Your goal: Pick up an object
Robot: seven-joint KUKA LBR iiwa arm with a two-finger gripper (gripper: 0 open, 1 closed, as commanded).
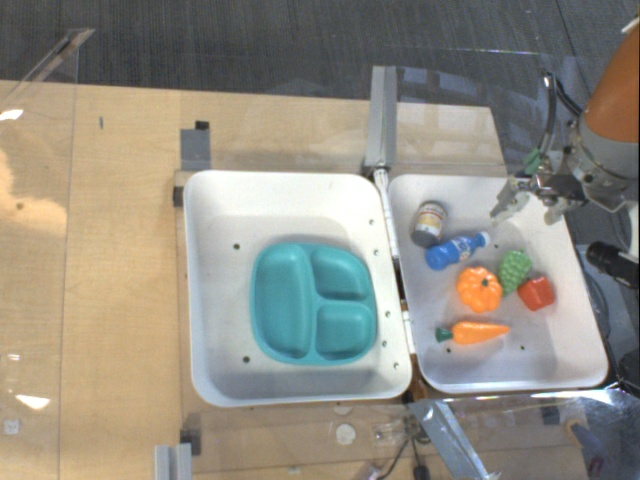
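The right bin (500, 368) holds several small objects: a grey can (429, 222), a blue bottle (455, 250) lying on its side, an orange pumpkin (479, 289), a green bumpy piece (516, 269), a red piece (537, 293) and a carrot (473, 333). My gripper (528, 203) hangs over the bin's far right corner, above and to the right of the blue bottle. Its two fingers (505, 201) are spread apart with nothing between them.
The left bin (215, 268) holds a teal divided plate (313, 303). A metal post (380, 118) stands behind the seam between the bins. The arm's orange band (615, 93) and wrist sit at the right edge, with cables around them.
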